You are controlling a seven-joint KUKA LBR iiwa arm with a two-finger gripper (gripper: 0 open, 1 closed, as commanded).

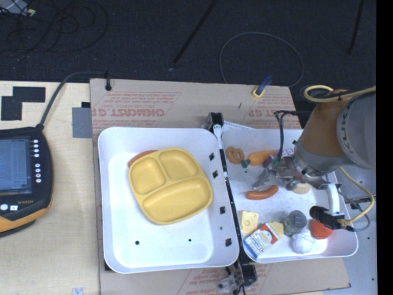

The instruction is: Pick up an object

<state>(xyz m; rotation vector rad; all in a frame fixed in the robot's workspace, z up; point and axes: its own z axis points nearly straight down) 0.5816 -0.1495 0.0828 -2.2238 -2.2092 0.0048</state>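
My gripper [269, 177] hangs low over the middle of the right bin [344, 247], reaching in from the right. Just below it lies a red-brown sausage [262, 193], close to the tip but apart from it as far as I can see. An orange carrot [261, 158] and a small brown pretzel ring [234, 155] lie just beyond the gripper, toward the bin's far left. A beige round piece [301, 188] sits partly under the wrist. Nothing shows as held.
The near part of the right bin holds a cheese wedge [248, 220], a small carton [261, 238], a grey can [295, 219], a red tomato [319, 229] and a white ball [301, 243]. A yellow divided plate [170, 184] lies in the left bin [116, 226]. A teach pendant [21, 174] rests at far left.
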